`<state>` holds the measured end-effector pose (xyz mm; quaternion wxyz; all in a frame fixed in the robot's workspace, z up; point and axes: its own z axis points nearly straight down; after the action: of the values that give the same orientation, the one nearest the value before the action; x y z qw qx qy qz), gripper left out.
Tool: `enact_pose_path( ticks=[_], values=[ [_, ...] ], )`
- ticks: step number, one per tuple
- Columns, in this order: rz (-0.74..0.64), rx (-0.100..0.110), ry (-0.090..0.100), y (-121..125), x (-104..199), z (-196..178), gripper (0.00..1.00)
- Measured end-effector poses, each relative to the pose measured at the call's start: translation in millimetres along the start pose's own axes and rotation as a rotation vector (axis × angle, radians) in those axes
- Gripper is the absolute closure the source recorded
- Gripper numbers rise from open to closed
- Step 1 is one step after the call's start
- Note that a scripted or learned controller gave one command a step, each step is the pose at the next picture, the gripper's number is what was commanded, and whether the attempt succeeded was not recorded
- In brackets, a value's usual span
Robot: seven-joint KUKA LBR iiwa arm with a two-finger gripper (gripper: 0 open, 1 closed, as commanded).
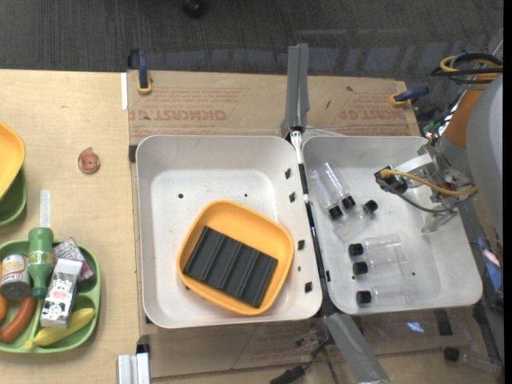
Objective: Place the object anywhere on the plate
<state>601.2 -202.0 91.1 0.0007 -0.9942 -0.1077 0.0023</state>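
An orange-yellow square plate (232, 211) lies tilted in the left white bin (160, 214). A black ridged rectangular block (232, 266) rests flat on the plate and covers most of its middle. My gripper (436, 213) hangs over the right side of the right bin (460, 282), well away from the plate, with the grey arm and its orange band (454, 130) behind it. I see nothing held at the gripper.
Several clear vials with black caps (334, 190) (376, 253) lie in the right bin, along with a loose black cap (370, 207). On the wooden table to the left are a green tray of toy food (80, 326), a yellow bowl (8, 162) and a small pink disc (89, 162).
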Motion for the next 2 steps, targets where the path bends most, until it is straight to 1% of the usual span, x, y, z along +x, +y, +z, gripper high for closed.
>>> enact_pose_path(
  ticks=[1,2],
  values=[
    [-0.01,0.0,0.001,-47,-11,0,0.0],
    [0.007,0.0,0.001,-19,16,0,0.0]
  ],
)
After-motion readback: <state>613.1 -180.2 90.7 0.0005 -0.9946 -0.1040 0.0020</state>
